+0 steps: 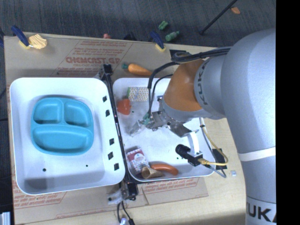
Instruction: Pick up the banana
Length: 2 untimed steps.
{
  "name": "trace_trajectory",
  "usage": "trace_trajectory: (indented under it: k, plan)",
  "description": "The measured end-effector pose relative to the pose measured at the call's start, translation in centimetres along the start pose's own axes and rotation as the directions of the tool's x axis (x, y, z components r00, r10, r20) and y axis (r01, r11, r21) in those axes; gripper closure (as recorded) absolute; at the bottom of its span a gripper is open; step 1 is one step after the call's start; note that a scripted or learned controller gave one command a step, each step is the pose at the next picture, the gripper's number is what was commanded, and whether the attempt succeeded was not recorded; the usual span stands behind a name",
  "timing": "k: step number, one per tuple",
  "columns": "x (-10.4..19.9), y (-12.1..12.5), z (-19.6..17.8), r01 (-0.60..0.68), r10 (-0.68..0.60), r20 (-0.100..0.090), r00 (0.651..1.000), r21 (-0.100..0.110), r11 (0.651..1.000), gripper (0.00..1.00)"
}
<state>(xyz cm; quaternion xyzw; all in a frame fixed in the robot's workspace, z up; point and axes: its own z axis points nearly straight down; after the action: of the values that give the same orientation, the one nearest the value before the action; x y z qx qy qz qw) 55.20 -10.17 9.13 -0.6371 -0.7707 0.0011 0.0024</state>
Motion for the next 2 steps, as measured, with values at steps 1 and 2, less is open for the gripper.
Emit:
trace_trajectory:
  k: [1,2]
  plan:
    - [-1.1,3.1,-0.1,0.648,-0.648,0.005,0.762,-0.002,0.762,0.00]
    - [0.2,-0.1,0.0,0.751,-0.751,0.002,0.660,0.000,0.660,0.00]
